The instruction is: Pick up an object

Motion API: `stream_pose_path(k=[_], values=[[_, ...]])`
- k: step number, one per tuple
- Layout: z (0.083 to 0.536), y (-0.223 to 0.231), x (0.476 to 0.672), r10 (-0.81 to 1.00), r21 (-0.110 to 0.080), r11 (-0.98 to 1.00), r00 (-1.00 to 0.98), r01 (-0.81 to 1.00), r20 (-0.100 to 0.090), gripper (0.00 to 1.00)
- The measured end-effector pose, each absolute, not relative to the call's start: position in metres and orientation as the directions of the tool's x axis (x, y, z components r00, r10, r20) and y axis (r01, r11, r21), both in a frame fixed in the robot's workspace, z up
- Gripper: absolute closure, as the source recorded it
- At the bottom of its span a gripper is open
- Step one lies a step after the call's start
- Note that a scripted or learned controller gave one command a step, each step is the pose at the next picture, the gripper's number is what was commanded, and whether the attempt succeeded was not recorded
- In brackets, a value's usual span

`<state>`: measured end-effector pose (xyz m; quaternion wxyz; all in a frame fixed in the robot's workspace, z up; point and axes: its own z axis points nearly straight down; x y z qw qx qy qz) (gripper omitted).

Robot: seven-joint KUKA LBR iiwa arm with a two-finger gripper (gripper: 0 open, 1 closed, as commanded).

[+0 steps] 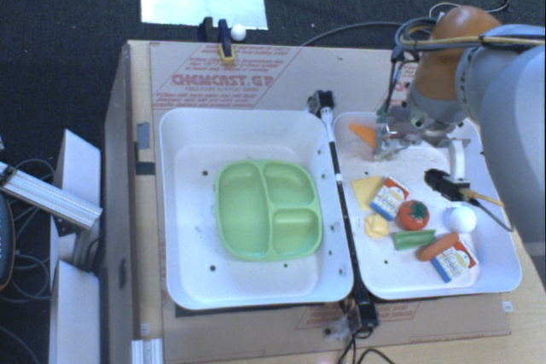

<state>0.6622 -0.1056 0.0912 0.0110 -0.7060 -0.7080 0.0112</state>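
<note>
Small carton [453, 261] sits below tomato [413, 215]; end effector [386, 144] beside orange wedge [363, 133], grip unclear

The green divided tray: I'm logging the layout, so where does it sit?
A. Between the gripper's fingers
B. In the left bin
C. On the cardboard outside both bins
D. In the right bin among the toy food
B: the green divided tray lies flat on the floor of the left bin, while the gripper is over the right bin.

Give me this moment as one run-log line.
gripper: low in right bin, beside orange wedge | grasp: unclear | green tray: left bin
</note>
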Motion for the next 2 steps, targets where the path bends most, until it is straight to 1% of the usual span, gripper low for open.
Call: stream_pose_path(k=[1,2], values=[[0.093,-0.105,0.664,1.000,-0.023,0.004,-0.004,1.000,-0.001,0.00],[0.083,-0.104,0.664,1.000,-0.020,0.004,-0.004,1.000,-0.003,0.00]])
